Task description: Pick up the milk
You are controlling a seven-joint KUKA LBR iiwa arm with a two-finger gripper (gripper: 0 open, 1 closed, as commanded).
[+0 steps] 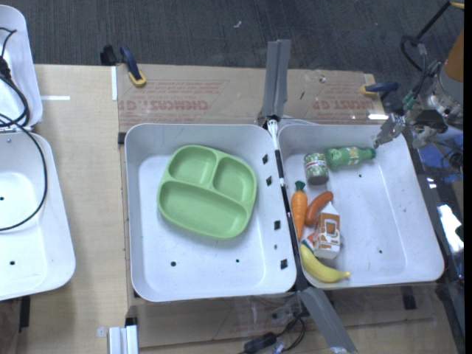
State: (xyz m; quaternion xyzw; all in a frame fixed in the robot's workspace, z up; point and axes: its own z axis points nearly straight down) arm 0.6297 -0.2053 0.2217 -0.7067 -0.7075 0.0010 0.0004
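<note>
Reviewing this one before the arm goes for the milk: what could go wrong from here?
The milk carton lies packed among the sausage, carrot and banana, so the fingers may snag a neighbour or fail to fit around it. The gripper sits by the green bottle at the right bin's far edge and may knock it on its way across.

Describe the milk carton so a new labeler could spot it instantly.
Look in the right white bin, at the cluster of food along its left wall. The milk carton lies in the lower part of that cluster, just right of the carrot, below the sausage and above the banana. It is the only boxy item there: white with an orange-brown printed panel.
</note>
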